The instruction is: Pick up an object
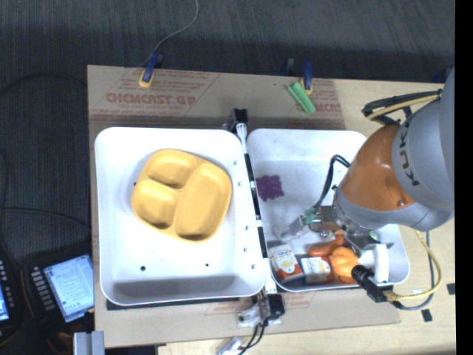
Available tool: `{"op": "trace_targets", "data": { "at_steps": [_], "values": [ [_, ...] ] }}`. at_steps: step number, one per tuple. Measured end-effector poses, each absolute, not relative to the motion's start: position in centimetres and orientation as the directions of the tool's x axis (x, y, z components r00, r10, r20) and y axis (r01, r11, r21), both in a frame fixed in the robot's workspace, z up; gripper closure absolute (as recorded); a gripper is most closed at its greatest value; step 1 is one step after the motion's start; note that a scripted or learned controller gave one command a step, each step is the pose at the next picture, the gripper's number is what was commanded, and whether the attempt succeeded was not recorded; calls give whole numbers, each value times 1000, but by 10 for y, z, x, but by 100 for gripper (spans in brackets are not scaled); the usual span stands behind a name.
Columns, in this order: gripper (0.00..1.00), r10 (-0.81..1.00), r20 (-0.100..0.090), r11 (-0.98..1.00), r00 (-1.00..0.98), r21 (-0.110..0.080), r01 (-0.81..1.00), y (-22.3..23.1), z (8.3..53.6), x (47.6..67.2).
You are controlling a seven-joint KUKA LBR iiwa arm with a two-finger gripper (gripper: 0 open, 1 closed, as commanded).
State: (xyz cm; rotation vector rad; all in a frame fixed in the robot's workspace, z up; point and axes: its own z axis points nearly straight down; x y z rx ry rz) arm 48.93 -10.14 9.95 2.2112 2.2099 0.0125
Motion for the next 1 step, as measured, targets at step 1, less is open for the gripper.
{"op": "trace_targets", "data": {
  "at_steps": [1],
  "values": [
    [0,1000,-6,-2,2,12,1000,-98,89,487]
  ]
}}
